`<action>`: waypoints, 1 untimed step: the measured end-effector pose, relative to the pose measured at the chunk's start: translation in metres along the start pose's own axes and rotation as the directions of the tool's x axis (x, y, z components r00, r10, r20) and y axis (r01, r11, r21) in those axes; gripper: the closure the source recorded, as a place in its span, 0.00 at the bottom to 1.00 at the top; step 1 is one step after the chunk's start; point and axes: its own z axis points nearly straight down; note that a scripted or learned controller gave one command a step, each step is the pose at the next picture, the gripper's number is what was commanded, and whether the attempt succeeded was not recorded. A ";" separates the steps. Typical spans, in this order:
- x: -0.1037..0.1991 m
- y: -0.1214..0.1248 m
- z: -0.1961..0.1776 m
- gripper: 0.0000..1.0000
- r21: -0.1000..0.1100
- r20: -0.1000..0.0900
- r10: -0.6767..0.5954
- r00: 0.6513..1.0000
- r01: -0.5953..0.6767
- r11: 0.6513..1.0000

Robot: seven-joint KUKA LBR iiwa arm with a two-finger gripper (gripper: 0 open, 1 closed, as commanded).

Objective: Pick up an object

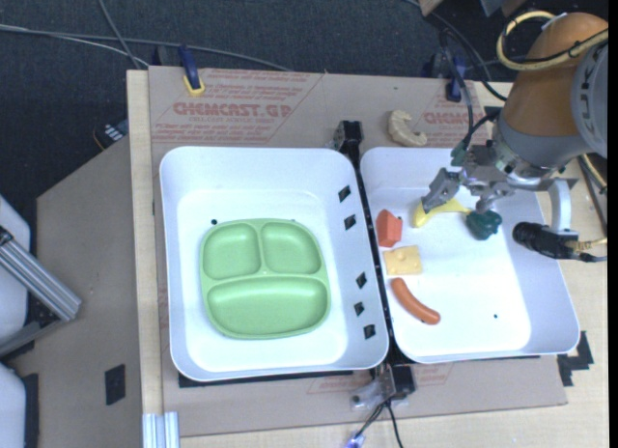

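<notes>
1. Worktop (241, 393) carries two white bins side by side. Left bin (183, 243) holds a green divided plate (264, 277). Right bin (541, 292) holds the small items.
2. Items in the right bin: yellow banana-shaped piece (439, 210) near the far edge; dark green lump (485, 224) just beside it to the right; orange-red block (388, 228) by the divider wall; yellow cheese wedge (404, 261) below it; sausage (415, 301) nearer the front. A tan piece (407, 127) lies outside the bins on the cardboard behind.
3. Pincer (465, 188) hangs low over the far part of the right bin, fingers spread apart, one tip over the banana's left end, the other toward the green lump. Nothing seen clamped between them.
4. Likely target, judged from position: the banana, lying flat on the bin floor just under the pincer.
5. Handling, judged: looks like a small plastic toy, so light, stiff, smooth, probably slippery. Not fragile. Curved and low-lying; fingers will need to reach nearly to the bin floor.
6. Where to grip: across the narrow width at mid-length, jaws square to the curve. Gripping at a tapered end risks it squirting out.
7. Risk: the green lump sits close; a finger may land on it or nudge it instead.
</notes>
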 end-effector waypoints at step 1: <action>0.000 0.003 -0.008 0.00 -0.015 0.002 -0.002 1.000 0.003 1.000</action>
